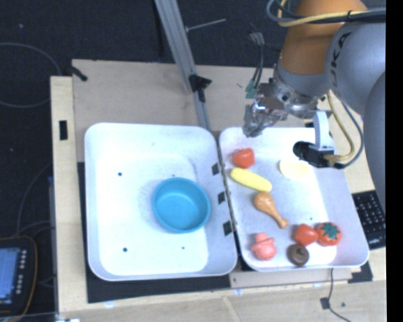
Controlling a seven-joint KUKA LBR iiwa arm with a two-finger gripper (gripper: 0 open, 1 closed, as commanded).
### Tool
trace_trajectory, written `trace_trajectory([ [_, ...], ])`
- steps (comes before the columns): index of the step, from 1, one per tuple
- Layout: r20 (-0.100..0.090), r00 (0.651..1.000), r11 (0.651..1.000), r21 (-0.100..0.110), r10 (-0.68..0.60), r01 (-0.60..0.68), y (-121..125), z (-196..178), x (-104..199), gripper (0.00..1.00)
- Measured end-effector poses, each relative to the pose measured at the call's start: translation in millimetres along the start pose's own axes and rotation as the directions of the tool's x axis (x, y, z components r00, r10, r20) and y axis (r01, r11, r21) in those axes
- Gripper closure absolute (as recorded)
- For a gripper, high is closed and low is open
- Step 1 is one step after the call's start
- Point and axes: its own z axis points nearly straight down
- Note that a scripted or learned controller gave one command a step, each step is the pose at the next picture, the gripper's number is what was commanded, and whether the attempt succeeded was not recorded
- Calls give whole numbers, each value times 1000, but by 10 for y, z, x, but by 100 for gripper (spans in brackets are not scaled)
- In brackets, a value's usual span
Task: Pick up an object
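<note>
A wooden tabletop [141, 92] carries two white bins. A grey metal pole [178, 42] slants across its far side, a keyboard [369, 217] sits at right, and a small screen [3, 277] glows at lower left.

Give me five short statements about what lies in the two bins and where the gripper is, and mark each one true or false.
1. The blue bowl sits in the left bin. True.
2. The yellow banana lies in the same bin as the bowl. False: it lies in the right bin, below the small red piece.
3. The gripper is over the far left corner of the right bin. True.
4. The drumstick is clamped in the gripper. False: it lies on the bin floor, below the banana and apart from the gripper.
5. The pink toy and the brown donut lie near the right bin's near edge. True.
</note>
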Motion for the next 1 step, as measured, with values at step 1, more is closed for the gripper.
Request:
trace_trajectory([
  [1, 0, 1000, 1000, -6, 0, 0, 50, -34, 502, 100],
])
